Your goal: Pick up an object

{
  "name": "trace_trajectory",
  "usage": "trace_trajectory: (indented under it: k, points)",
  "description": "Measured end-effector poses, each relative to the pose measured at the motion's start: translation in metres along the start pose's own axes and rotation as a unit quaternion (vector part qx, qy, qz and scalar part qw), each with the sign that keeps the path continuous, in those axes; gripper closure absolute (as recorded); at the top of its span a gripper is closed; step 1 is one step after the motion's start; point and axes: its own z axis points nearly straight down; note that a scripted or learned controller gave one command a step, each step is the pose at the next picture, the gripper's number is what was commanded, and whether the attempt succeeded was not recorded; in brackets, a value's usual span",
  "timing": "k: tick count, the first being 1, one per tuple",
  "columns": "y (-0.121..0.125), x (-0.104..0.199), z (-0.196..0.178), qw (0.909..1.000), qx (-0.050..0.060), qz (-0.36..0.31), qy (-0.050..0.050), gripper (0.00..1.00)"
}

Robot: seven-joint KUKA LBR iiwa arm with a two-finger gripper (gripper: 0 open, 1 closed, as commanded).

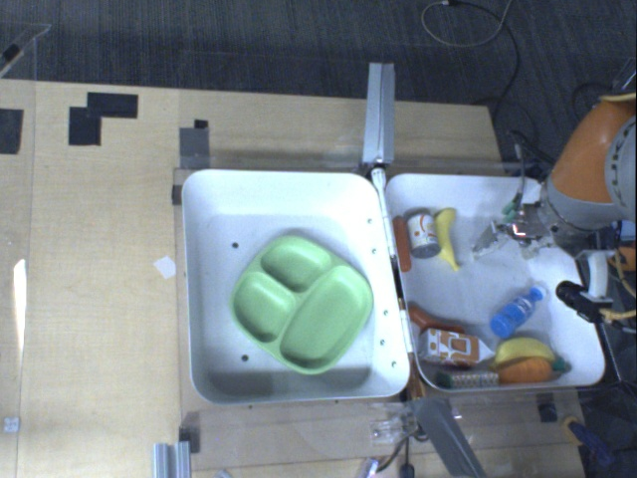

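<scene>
The bench (pixel 90 267) carries two shallow white bins side by side. The left bin (pixel 214 217) contains one green divided plate (pixel 304 303), lying flat near the bin centre.

The right bin (pixel 478 192) contains the loose objects. The arm (pixel 597 162), grey with an orange band, enters from the right edge above this bin. The gripper (pixel 501 233) sits over the upper right part of the bin. Its fingers are spread somewhat apart and point toward the bin centre; nothing is visible between them, and whether the tips touch the bin floor cannot be determined.

Left of the gripper, a small can (pixel 425 234) lies just beside a yellow banana (pixel 448 237). A blue bottle (pixel 517 313) lies below the gripper, well apart from it. A carton (pixel 456 347), a second banana (pixel 525 350) and an orange fruit (pixel 525 369) sit along the near wall.
</scene>
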Motion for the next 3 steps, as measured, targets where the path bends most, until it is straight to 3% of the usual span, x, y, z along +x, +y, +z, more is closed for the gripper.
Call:
trace_trajectory:
  k: [1,2,3]
  points:
    - [0.0,0.0,0.0,1.0,0.0,0.0,0.0,0.0]
    - [0.003,0.002,-0.013,1.0,-0.004,-0.003,0.0,1.0]
    - [-0.067,0.009,-0.116,0.9984,0.002,-0.056,0.001,1.0]
